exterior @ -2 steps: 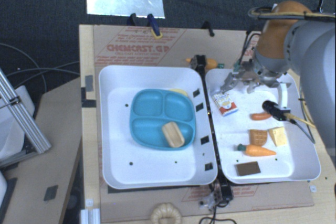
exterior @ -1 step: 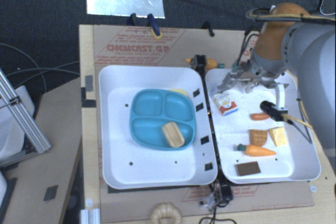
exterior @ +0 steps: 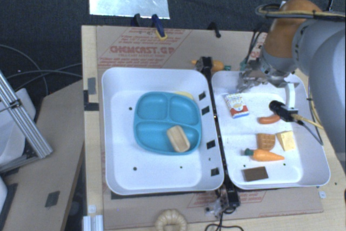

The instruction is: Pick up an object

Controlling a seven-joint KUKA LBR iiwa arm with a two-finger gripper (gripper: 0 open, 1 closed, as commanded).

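1. Two white bins sit side by side; the left bin [exterior: 116, 132] holds a blue divided plate [exterior: 165, 121] with a bread piece [exterior: 178, 138].
2. In the right bin [exterior: 313, 170] lie a small carton [exterior: 236, 105], a sausage [exterior: 268, 119], a cracker [exterior: 265, 141], cheese [exterior: 286, 140], a carrot [exterior: 263, 156] and a brown block [exterior: 254, 173].
3. Above that bin's far end hangs the gripper [exterior: 250, 79], just behind the carton; its grip state I cannot tell.
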